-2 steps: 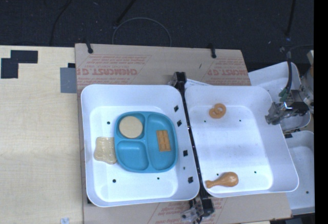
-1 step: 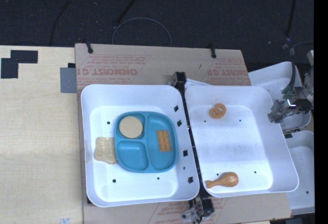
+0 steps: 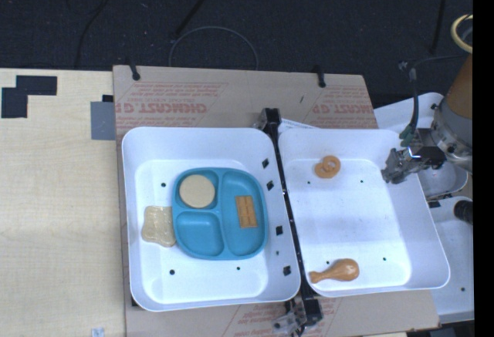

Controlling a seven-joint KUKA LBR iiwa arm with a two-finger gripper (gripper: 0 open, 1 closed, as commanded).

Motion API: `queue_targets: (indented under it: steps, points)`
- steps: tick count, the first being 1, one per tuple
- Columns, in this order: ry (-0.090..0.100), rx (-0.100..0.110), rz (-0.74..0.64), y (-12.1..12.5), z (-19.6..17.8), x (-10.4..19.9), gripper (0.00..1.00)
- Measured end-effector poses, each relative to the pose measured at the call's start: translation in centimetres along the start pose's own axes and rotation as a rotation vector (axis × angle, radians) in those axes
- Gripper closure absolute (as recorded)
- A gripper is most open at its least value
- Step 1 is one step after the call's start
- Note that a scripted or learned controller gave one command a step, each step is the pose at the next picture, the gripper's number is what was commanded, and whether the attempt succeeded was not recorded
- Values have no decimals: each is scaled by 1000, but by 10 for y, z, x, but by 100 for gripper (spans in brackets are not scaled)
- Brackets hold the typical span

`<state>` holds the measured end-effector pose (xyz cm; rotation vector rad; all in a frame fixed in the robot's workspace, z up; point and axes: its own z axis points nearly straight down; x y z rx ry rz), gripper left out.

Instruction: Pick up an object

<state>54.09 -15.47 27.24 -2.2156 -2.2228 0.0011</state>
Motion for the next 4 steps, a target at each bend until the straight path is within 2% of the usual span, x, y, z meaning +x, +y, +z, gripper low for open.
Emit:
queue_targets:
  steps: [1, 4]
  points:
    - [0, 1, 0, 9, 16, 55, 100]
    - [-1, 1, -1, 29, 33, 231, 100]
